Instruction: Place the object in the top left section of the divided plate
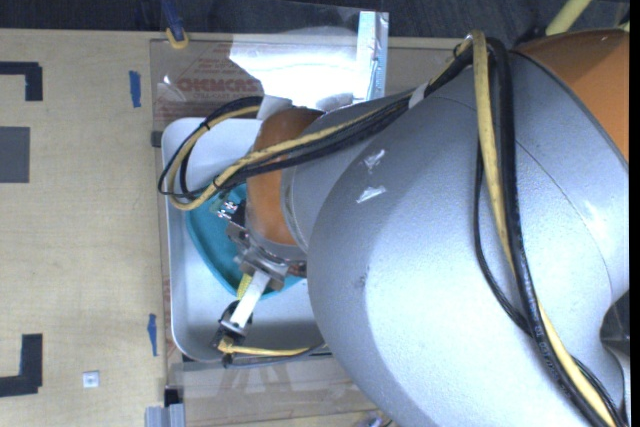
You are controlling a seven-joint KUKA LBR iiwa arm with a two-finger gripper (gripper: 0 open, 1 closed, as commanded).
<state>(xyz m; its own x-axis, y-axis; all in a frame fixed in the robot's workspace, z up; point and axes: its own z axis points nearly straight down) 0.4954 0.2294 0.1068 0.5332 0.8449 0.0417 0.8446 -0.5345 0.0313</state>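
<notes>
Grey arm [450,245] blocks most of the white bin [185,325], claw [243,235] low over the blue plate [207,245], can't tell if it's spread or pinching, object hidden under the arm, so placement looks underway but unconfirmed.

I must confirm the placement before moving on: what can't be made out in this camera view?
In the camera view:
- Divided plate: the arm covers all but a teal sliver; its dividers and top left section are hidden.
- Whether the object lies on the plate: hidden beneath the arm.
- White bin: its right part is covered by the arm.
</notes>
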